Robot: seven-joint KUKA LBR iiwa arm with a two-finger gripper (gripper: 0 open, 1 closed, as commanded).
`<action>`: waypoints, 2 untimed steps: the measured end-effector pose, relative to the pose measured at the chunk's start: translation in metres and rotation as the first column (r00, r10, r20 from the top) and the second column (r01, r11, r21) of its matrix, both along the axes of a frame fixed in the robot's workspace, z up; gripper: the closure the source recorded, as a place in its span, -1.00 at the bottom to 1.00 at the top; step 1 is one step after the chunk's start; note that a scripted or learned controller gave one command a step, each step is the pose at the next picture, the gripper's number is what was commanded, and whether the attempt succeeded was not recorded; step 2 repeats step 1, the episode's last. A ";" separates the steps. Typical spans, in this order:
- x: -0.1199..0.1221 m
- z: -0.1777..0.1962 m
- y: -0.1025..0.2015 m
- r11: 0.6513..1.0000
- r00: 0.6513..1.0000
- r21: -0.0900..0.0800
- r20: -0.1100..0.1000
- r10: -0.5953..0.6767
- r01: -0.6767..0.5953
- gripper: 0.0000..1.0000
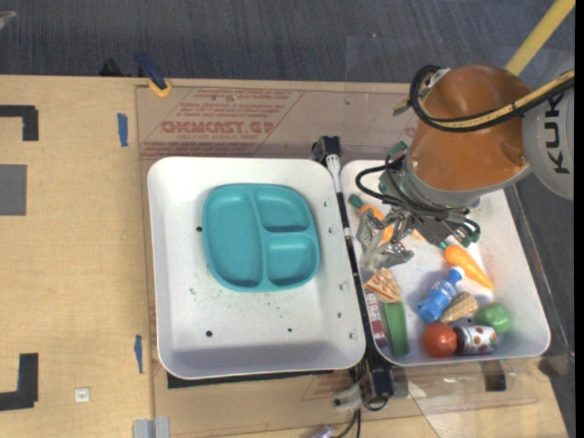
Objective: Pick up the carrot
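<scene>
The carrot (470, 265), an orange cone with a green top, lies in the right bin (529, 272) near its right wall, pointing down and to the right. My gripper (387, 245) hangs under the orange wrist band at the left side of that bin, well left of the carrot and apart from it. Its two metal fingers (370, 237) stand open, reaching down among small toys. A small orange piece (369, 213) lies just above and left of the fingers. The arm's bulk hides the upper middle of the bin.
The right bin also holds a pizza slice (383, 286), a green cucumber (395, 327), a blue bottle (440, 295), a red tomato (439, 339), a can (476, 338) and a green ball (496, 317). A teal divided plate (260, 235) sits in the left bin (173, 290).
</scene>
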State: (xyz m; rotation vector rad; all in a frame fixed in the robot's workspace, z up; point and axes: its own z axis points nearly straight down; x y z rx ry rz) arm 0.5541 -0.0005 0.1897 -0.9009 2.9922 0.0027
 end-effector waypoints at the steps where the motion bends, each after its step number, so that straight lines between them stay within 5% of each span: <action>1: 0.001 0.008 -0.002 1.000 1.000 0.000 0.002 -0.006 0.006 1.00; 2: 0.001 0.008 -0.002 1.000 1.000 0.000 0.002 -0.006 0.006 1.00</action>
